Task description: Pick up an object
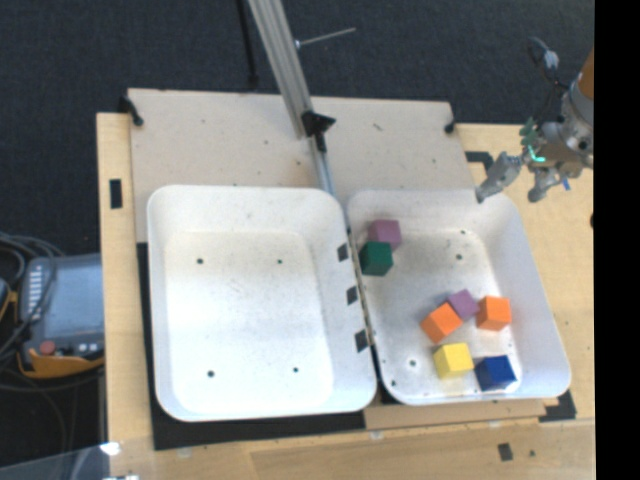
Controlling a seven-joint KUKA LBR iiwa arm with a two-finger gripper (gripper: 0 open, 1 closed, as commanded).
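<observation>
Readable text: none anywhere in the camera view.
Coloured foam cubes in the right shallow white plastic bin (520, 258): plain faces, no letters or numbers.
Left shallow white plastic bin (165, 228): dark specks and small holes, no writing.
Light wooden desk (115, 268): small black tabs, no label on them that can be read.
Grey handheld control unit with orange trim (55, 313): screen and buttons too blurred to read.
</observation>
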